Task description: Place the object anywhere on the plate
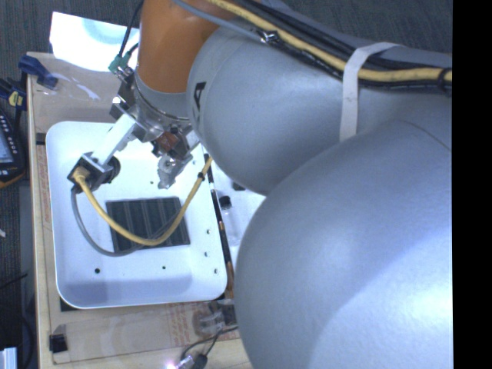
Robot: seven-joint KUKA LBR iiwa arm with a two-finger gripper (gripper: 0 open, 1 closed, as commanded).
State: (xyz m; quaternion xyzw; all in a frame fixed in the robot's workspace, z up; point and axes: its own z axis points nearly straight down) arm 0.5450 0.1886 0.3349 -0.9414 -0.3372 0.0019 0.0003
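Just below the arm (307,129) lies the ribbed dark object (142,217).

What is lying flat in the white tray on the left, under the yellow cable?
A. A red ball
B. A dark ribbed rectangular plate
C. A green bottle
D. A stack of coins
B: a dark ribbed rectangular plate lies flat on the white tray, with the yellow cable looping over it.
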